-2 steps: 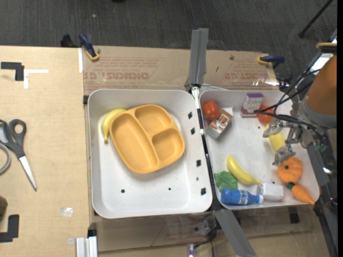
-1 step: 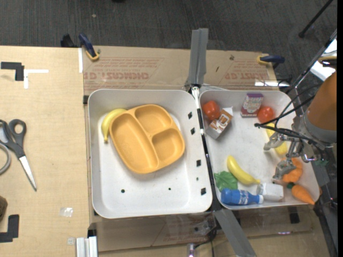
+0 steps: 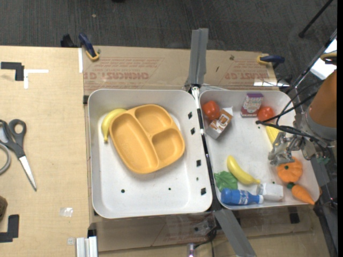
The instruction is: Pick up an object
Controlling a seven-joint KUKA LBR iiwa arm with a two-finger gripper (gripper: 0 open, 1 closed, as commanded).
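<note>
Inspector: Where is the gripper?

Clerk: At the right edge of the frame, low in the right bin, just beside an orange toy. Whether it is spread or pinched, I cannot tell.

Inspector: Other contents?

Clerk: A banana and a blue bottle at lower centre; a tomato at upper left. The left bin bears a divided yellow plate.

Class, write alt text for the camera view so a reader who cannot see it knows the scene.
A grey robot arm's gripper hangs over the right bin, among a banana, blue bottle, carrot and tomatoes. The left bin holds a yellow divided plate with another banana beside it.
</note>
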